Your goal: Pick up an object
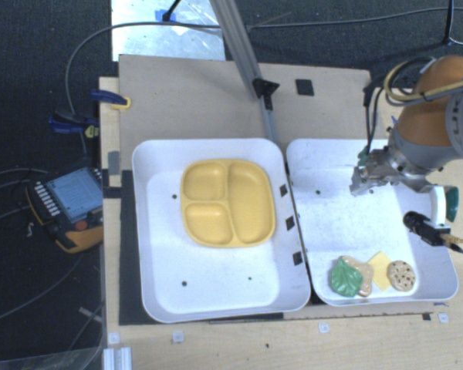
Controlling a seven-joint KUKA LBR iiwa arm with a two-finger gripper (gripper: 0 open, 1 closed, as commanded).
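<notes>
At the near right corner of the right bin (324, 230) lie a green leafy piece (342, 277), a tan piece (362, 274) partly on top of it, a yellow cheese-like wedge (380, 269) and a round speckled cookie (401, 275). My gripper (364, 178) hangs over the far part of the same bin, well behind these pieces. Nothing shows between its fingers.
The left bin (162, 245) holds a yellow divided plate (228, 203). A grey pole (243, 45) slants across the bench behind the bins. A handheld controller (68, 206) and cables lie off the bench to the left.
</notes>
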